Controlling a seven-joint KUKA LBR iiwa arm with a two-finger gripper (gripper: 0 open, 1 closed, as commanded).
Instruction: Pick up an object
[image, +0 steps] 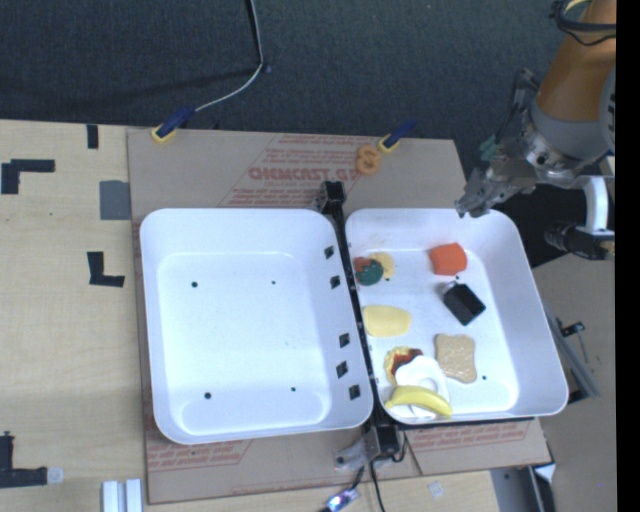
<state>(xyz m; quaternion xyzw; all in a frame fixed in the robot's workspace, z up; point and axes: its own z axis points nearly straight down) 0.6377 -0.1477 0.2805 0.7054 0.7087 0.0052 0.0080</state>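
The gripper (478, 200) hangs at the far right of the scene, poised over the upper rim of the right-hand shallow white bin (530, 300), near that bin's one o'clock corner. Its tip is dark and small against the rim, and whether it is spread or closed I cannot tell; nothing shows between its tips.

All the candidate things lie in that right bin. Nearest is the small orange block (448, 259), which sits toward seven o'clock from the gripper, a short way inside the rim. Just beyond it, toward six o'clock from the block, lies the black rectangular piece (463, 303), its long axis running from ten o'clock to four o'clock. Farther on the same line are the tan slice of toy bread (456, 357) and, at the bin's near edge, the yellow toy banana (419, 402), lying roughly across from nine to three o'clock.

Toward the divider sit a pale yellow oval piece (386, 321) and a small green and red toy (371, 269), both toward eight o'clock from the gripper and well apart from it.

The left-hand white bin (160, 300) lies far off toward nine o'clock.

As I judge it, the coming move turns on a descent down and toward seven o'clock, to the orange block, which stands free of its neighbours on every side.
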